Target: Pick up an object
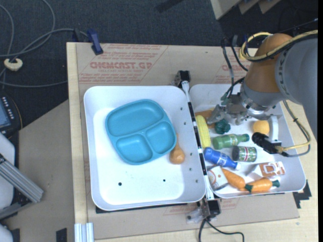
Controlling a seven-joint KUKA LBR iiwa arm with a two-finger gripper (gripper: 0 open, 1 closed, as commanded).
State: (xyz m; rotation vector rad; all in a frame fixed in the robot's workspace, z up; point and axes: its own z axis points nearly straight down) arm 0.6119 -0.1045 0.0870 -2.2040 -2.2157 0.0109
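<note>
**Camera view — right bin stock and gripper position**

Left bin [101,185]: one blue divided plate [140,131] toward 11 o'clock of the bin's middle; one small tan, pear-like item [177,155] just beside the plate at its 4 o'clock, near the rim shared with the other bin.

Right bin [295,173]: crowded. Yellow corn cob [202,130] along the 9 o'clock wall. Green bottle [229,140] lying on its side near the middle, a small dark green round item [222,127] at its 11 o'clock. Blue bottle [220,158] at the green bottle's 7 o'clock, also lying flat. Small can [247,154] at its 4 o'clock. Orange carrot [235,178] and a second carrot [261,185] toward 6 o'clock; a small carton [270,169] beside them. Yellow round piece [261,126] at 2 o'clock.

Gripper [228,113]: hanging low over the bin's 11 o'clock part, just above the dark green item and the corn's upper end. Its spread, and whether anything sits in it, cannot be told — the wrist body covers that part.

Handling judgement: the nearest candidates look like light, rigid plastic toys, smooth and liable to slip or roll. The green bottle would best be taken across its body at mid-length; neighbours lie close, so nudging is likely.
</note>
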